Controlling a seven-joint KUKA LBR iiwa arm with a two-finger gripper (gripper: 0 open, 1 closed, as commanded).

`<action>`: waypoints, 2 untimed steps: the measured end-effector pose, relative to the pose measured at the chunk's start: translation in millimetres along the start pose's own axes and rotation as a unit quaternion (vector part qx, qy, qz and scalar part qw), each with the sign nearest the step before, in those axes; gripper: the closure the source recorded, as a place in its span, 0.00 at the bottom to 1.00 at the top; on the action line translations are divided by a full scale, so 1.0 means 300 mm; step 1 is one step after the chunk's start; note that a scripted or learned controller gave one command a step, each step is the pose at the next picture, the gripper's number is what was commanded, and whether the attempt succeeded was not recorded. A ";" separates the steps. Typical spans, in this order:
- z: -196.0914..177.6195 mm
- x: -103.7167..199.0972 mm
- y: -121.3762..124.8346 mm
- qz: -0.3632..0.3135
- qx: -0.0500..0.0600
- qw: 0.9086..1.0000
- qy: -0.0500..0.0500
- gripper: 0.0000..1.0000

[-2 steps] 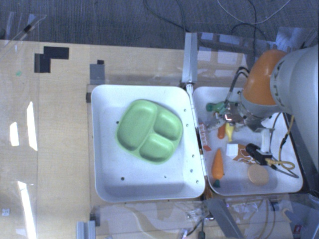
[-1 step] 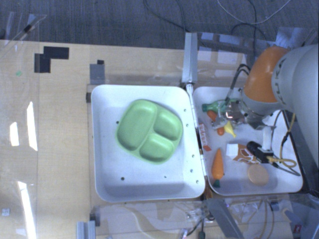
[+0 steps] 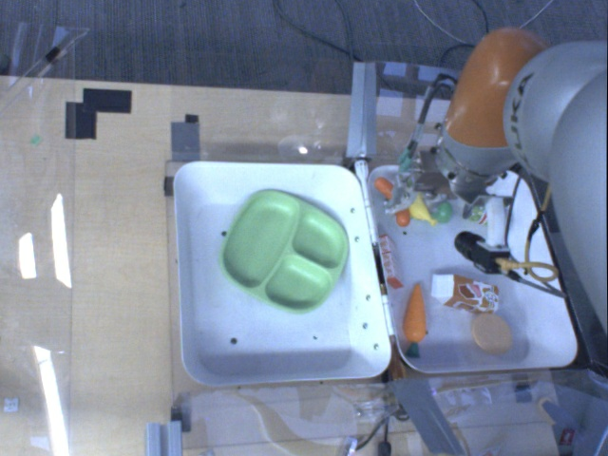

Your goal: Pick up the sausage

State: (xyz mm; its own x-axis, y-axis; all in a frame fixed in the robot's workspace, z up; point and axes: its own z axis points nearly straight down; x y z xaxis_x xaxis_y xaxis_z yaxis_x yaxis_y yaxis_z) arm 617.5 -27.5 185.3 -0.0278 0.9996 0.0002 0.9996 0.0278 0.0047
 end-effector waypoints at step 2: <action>-0.077 0.220 0.177 -0.008 0.003 1.000 0.000 1.00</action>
State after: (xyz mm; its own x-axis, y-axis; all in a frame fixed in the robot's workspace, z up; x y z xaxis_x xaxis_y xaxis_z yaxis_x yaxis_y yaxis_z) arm 668.6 40.0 208.7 -0.0438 0.9990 0.0002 0.9990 0.0438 -0.0015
